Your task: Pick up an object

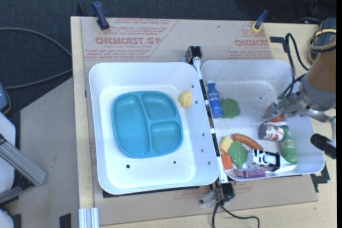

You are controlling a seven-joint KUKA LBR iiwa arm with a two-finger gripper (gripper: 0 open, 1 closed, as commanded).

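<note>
My gripper (274, 111) reaches in from the right and hangs low over the right bin (251, 71), just above a small can (271, 131) lying on its side. A green bottle (288, 148) lies right of the can. Near the bin's left wall, a blue bottle (214, 100) lies beside a green leafy piece (230, 108). Toward the front are a red sausage (247, 140), a yellow block (226, 143), a green lump (238, 154), an orange piece (226, 161), a black-and-white item (265, 158) and a purple pen (251, 173).
The left bin (107, 83) holds a blue divided plate (148, 123) and a small yellow lump (185, 98) near its right wall. The grey arm (320, 88) stands over the right bin's right edge. Clamps sit on the far edge of the bench.
</note>
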